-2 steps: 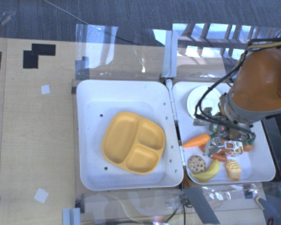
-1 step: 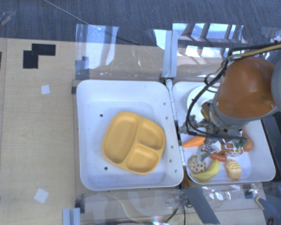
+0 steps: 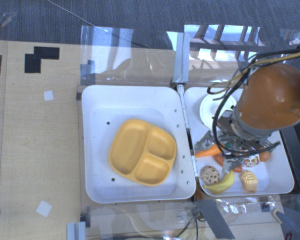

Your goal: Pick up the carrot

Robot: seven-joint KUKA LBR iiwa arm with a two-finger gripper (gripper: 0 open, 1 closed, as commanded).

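The carrot (image 3: 206,153) is orange and lies in the right bin (image 3: 285,184), near its left wall. Only its left end shows; the rest runs under the arm. My gripper (image 3: 229,151) hangs low over the middle of that bin, right at the carrot's covered end. The orange wrist band and cables above hide most of the gripper.
A cookie (image 3: 209,174), a banana (image 3: 221,183) and a pale yellow ridged food piece (image 3: 249,180) lie along the right bin's front. A white round plate (image 3: 210,110) sits at its back. The left bin (image 3: 95,134) holds a yellow divided plate (image 3: 142,151).
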